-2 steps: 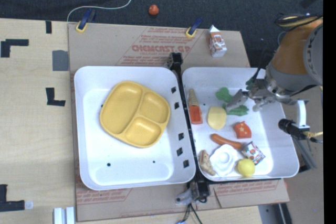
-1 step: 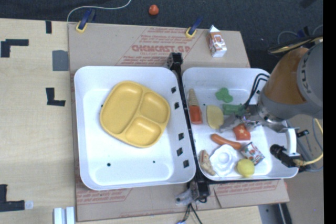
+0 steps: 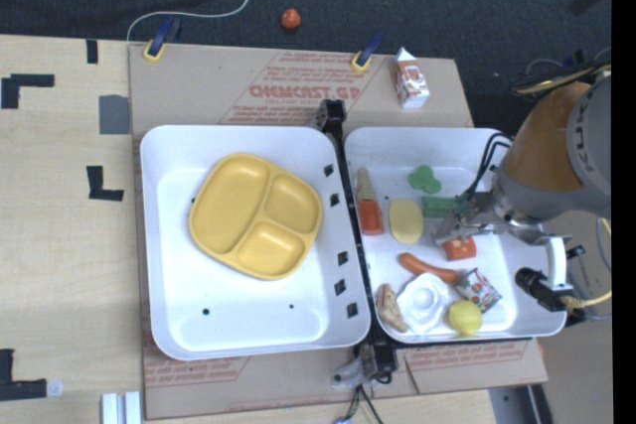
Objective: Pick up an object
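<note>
Cardboard sheeting covers the bench, bearing two white bins; the left bin (image 3: pixel 169 243) holds a yellow sectioned plate (image 3: pixel 256 214). The right bin (image 3: pixel 397 142) holds mixed toy food. The gripper (image 3: pixel 459 231) sits over the bin's middle, just right of a pale yellow block (image 3: pixel 405 221); its opening cannot be told, nor any hold. Below the block lies an orange carrot (image 3: pixel 429 267), long axis running left to lower right. Beside its right end rests a small red packet (image 3: pixel 481 290).

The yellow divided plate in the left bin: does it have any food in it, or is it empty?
Empty. The yellow plate lies flat in the left bin, and all its compartments show bare yellow bottoms.
</note>
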Robot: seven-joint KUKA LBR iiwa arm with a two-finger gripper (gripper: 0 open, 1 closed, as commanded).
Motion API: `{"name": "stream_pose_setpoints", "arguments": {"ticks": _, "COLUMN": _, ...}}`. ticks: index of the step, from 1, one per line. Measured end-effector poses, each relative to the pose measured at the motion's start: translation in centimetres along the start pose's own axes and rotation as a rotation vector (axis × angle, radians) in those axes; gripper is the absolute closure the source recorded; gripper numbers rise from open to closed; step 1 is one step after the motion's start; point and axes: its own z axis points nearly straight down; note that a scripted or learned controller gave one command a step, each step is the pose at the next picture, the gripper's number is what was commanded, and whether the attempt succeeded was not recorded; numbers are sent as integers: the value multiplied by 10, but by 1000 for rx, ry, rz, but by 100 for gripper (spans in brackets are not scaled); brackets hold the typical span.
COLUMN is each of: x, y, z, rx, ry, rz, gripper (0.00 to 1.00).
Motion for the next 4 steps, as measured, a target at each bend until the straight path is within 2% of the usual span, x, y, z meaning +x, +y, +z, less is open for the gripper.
{"name": "stream_pose_setpoints", "arguments": {"ticks": 1, "x": 0, "y": 0, "z": 1, "rx": 1, "ry": 1, "rz": 0, "gripper": 0}}
{"name": "stream_pose_setpoints", "arguments": {"ticks": 2, "x": 0, "y": 0, "z": -9, "rx": 2, "ry": 1, "rz": 0, "gripper": 100}}
{"name": "stream_pose_setpoints", "arguments": {"ticks": 3, "x": 0, "y": 0, "z": -8, "rx": 2, "ry": 1, "rz": 0, "gripper": 0}}
{"name": "stream_pose_setpoints", "arguments": {"ticks": 4, "x": 1, "y": 0, "z": -18, "rx": 2, "ry": 2, "rz": -1, "gripper": 100}}
